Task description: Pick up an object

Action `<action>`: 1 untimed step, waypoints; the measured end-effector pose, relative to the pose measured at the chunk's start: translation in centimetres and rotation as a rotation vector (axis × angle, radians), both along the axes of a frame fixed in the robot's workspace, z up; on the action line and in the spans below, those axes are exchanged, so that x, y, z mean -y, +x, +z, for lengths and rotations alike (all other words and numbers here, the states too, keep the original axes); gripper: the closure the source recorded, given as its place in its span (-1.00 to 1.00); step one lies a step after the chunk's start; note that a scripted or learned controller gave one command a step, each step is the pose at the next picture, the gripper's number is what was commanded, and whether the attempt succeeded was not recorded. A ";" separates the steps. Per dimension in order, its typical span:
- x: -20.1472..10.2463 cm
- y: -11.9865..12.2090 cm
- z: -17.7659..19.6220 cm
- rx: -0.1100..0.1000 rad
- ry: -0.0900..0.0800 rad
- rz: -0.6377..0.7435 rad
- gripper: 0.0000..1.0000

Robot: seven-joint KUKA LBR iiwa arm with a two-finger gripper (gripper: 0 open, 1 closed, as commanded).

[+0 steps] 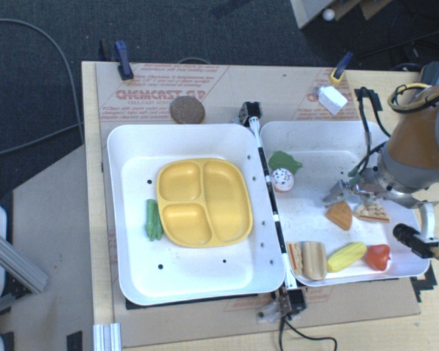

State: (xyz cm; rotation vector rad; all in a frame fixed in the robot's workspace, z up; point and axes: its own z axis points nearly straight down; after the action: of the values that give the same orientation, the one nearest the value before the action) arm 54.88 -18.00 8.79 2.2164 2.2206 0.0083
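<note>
Nearest the camera, along the front wall of the right bin, lie three items in a row: a sandwich-like piece at the left corner, a yellow corn cob just beside it, and a red tomato-like piece touching the cob's right end. In the left bin, a yellow divided plate with three compartments sits near the centre, and a green pea pod lies on the bin floor just beside the plate's left edge. Farther back in the right bin, an orange-brown wedge and a pizza-like slice lie side by side. The gripper is low over the bin floor, just above and touching or nearly touching these two pieces; whether its fingers are spread or pressed together cannot be determined, and no object is visible between them. Behind these, a white ball with red dots rests against the bin's left wall, with a green leaf-shaped piece just behind it. Beyond the bins, on the cardboard sheet, a brown disc and a small white block lie well apart.
</note>
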 end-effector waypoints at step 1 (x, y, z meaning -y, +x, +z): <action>-5.3 -0.7 -0.3 -0.009 0.001 -0.001 -1.00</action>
State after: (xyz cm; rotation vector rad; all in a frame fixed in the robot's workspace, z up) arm 54.19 -12.67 8.44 2.2219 2.2247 -0.0006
